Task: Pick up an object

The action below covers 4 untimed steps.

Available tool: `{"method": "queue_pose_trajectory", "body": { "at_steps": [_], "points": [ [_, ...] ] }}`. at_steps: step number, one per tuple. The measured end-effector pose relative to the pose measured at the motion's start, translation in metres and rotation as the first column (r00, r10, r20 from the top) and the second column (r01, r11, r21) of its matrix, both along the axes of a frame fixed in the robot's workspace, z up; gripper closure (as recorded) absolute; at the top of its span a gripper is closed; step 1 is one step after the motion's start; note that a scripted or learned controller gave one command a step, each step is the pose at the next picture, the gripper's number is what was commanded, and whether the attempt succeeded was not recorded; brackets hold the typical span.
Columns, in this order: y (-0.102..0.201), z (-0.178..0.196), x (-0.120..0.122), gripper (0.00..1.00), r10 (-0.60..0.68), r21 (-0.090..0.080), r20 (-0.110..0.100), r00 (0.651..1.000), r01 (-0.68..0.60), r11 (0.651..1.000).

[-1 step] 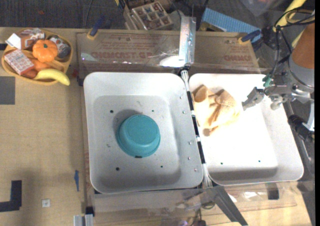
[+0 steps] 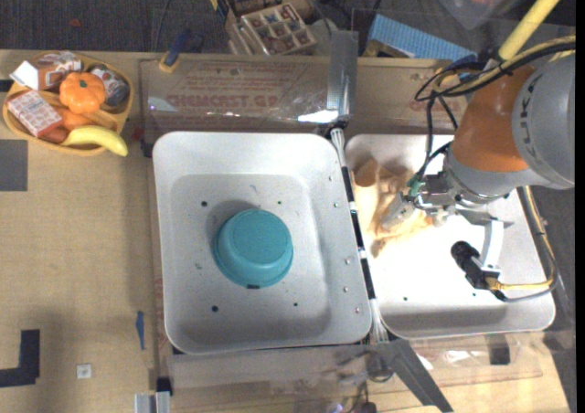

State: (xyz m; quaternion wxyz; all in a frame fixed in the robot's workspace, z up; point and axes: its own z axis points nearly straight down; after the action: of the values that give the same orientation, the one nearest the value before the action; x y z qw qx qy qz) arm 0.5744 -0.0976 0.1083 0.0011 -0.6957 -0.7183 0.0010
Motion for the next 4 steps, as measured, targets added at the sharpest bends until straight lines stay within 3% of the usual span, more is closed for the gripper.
{"method": "queue_pose_trajectory", "body": {
  "at_steps": [1, 2, 3, 4],
  "points": [
    [-0.053, -0.017, 0.032, 0.0, -0.041, 0.0, 0.016, 0.999, 0.041, 0.999],
    [0.004, -0.016, 0.035, 0.0, 0.23, -0.005, 0.017, 0.973, -0.23, 0.973],
    [0.003, -0.007, 0.035, 1.0, 0.227, -0.003, 0.019, 0.974, -0.227, 0.974],
    [0.056, 0.076, 0.05, 1.0, 0.765, -0.005, 0.005, 0.644, -0.765, 0.644]
  ]
}}
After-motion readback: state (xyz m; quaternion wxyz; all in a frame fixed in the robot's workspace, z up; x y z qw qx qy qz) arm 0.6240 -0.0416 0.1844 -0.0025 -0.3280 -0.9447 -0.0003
